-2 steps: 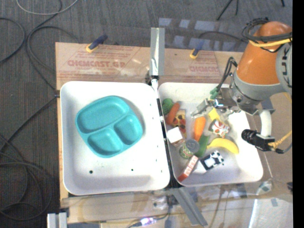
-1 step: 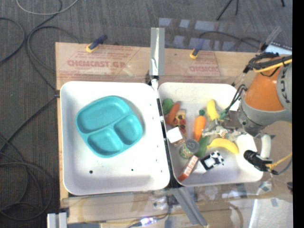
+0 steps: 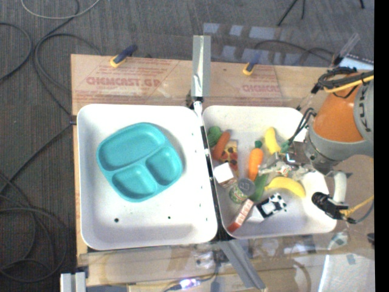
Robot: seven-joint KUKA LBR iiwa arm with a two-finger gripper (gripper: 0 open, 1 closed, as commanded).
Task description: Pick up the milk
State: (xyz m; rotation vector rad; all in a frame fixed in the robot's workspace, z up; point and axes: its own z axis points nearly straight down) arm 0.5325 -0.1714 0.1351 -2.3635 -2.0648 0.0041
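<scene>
milk carton (image 3: pixel 271 205): near front wall of right bin (image 3: pixel 316 227), beside banana (image 3: pixel 285 186) | hand (image 3: pixel 290 157): above and right of carton, over banana | finger state: cannot tell

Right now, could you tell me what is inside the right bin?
The right bin holds a jumble of toy food: an orange carrot, yellow bananas, and a cow-patterned milk carton. The arm covers its right side.
</scene>
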